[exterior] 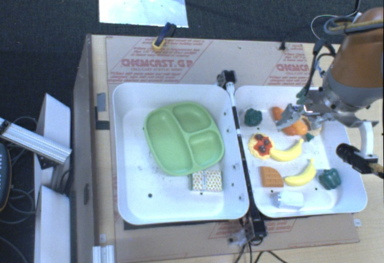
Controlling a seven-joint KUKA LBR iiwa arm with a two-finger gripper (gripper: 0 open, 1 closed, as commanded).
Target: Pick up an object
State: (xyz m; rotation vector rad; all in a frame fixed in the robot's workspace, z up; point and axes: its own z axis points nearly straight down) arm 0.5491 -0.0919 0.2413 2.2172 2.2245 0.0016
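Note:
My gripper (298,117) hangs over the upper middle of the right bin (354,196), with the grey and orange arm reaching in from the right. Directly under and against it lies an orange round fruit (295,129), partly covered by the gripper. A smaller orange piece (276,113) lies just to the left. Nearby are a green broccoli (253,116), a small pizza slice (262,145), two bananas (287,151) (302,174), a brown waffle piece (271,176), a green pepper (329,179) and a white block (289,199).
The left bin (135,196) holds a green divided plate (184,137) and a patterned cracker (206,181). A ridge with black clips (239,136) separates the bins. A black part of the arm (354,157) overhangs the right bin's right side.

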